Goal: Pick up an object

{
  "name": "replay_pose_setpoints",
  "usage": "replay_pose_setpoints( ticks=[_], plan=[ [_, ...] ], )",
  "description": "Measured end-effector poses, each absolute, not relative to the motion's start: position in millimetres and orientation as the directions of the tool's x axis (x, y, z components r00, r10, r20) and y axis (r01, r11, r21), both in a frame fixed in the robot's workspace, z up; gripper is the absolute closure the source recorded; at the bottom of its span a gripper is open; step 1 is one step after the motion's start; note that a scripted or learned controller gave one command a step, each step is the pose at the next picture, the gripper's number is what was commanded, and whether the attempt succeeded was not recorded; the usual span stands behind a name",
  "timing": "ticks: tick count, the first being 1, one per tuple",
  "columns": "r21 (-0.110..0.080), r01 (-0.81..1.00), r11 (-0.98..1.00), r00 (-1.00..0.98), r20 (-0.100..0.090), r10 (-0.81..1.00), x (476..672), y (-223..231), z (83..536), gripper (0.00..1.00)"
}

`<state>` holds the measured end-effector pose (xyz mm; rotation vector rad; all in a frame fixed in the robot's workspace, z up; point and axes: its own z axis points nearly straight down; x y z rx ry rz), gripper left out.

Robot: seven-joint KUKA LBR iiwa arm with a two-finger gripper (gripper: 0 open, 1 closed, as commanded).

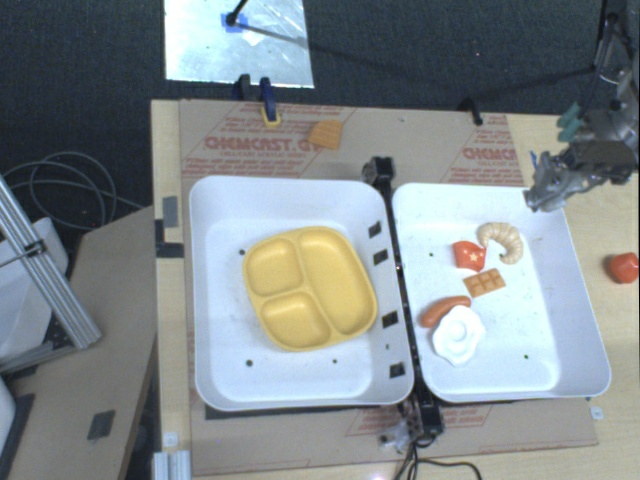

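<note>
Below-left of the claw (548, 190), whose state I cannot tell, lies a croissant (501, 238).

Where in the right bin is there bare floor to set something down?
Right bin: bare along the near wall below the egg, and on the right side past the cracker. Crowded mid-left: strawberry, croissant, sausage. The claw hovers at the far right corner.

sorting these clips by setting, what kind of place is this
Most likely a robotics lab or test bench, not a kitchen. Two white bins sit side by side on a cardboard-covered bench, one holding a yellow divided plate, the other toy food such as a fried egg. Loose cables lie nearby.
</note>
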<state>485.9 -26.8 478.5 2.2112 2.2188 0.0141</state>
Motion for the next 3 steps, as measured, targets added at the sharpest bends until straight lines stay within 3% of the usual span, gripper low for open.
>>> replay_pose_setpoints(
  ticks=[1, 2, 3],
  plan=[
    [0.005, 1.000, 0.006, -0.006, 0.000, 1.000, 487.0, -25.3, 473.3, 0.00],
    [0.009, 1.000, 0.013, -0.013, -0.001, 1.000, 487.7, -25.3, 484.9, 1.00],
    [0.008, 1.000, 0.012, -0.012, -0.001, 1.000, 487.7, -25.4, 484.5, 0.00]
  ],
)
